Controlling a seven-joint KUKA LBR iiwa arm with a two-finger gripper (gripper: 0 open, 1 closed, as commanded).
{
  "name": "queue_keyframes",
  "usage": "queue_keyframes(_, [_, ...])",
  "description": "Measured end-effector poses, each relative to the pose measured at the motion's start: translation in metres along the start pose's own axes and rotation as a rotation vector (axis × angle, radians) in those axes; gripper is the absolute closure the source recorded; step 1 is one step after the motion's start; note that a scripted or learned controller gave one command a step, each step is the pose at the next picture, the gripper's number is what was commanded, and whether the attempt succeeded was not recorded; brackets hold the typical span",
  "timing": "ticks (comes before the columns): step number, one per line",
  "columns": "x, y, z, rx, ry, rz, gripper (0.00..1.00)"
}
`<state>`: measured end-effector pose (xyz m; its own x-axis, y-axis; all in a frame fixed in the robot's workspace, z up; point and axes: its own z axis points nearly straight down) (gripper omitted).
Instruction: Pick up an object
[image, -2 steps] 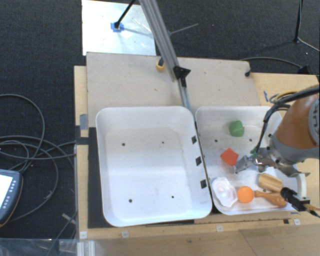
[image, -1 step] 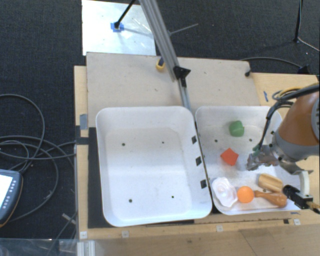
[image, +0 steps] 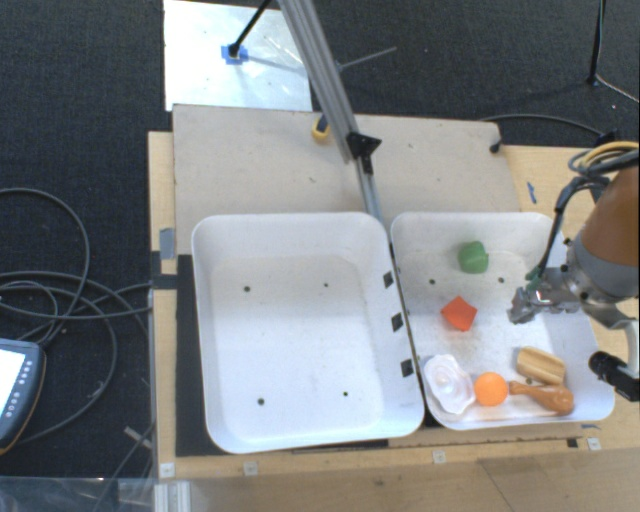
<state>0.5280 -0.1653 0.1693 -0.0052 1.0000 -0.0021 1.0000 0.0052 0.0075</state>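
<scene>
Orange and green blocks sit far-left in the right bin (image: 600, 405): the orange block (image: 459, 314) looks the likeliest pick, so the gripper (image: 524, 306), just right of it, should centre over it before descending. The green block (image: 473, 257) lies farther back. The arm hides the bin's right wall.

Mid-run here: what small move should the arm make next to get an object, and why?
Probably ease the end effector left and down toward the orange block. It hangs over the right bin, the block lies nearest with bare floor around it, while the orange ball is crowded by neighbours.
</scene>
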Motion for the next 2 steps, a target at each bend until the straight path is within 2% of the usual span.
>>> queue_keyframes(2, [0.001,0.008,-0.118,-0.001,0.000,-0.001,1.00])
